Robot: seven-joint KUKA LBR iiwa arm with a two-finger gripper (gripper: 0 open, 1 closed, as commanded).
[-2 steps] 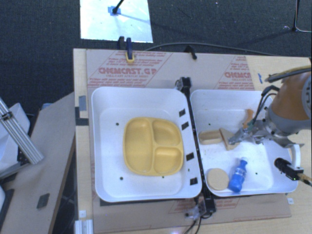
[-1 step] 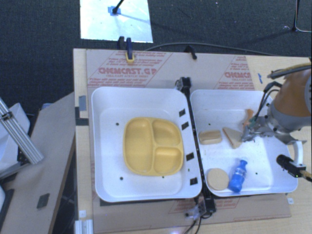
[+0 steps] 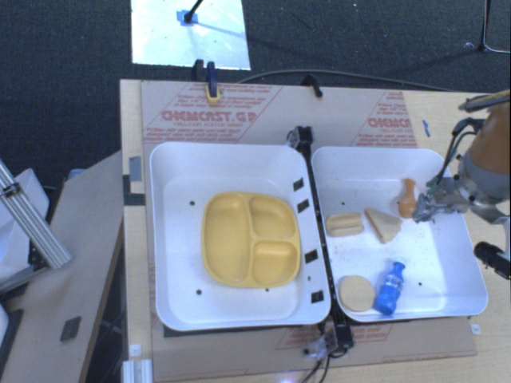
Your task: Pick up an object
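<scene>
Arm low over right bin, fingers beside orange piece, grip unclear.

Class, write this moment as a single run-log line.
arm: over right bin | gripper: beside orange piece | lifted: nothing seen | left bin: yellow plate

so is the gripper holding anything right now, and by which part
Cannot be told. The gripper sits low in the right bin, right beside a small orange object, but the view is too blurred to show a hold.
</scene>
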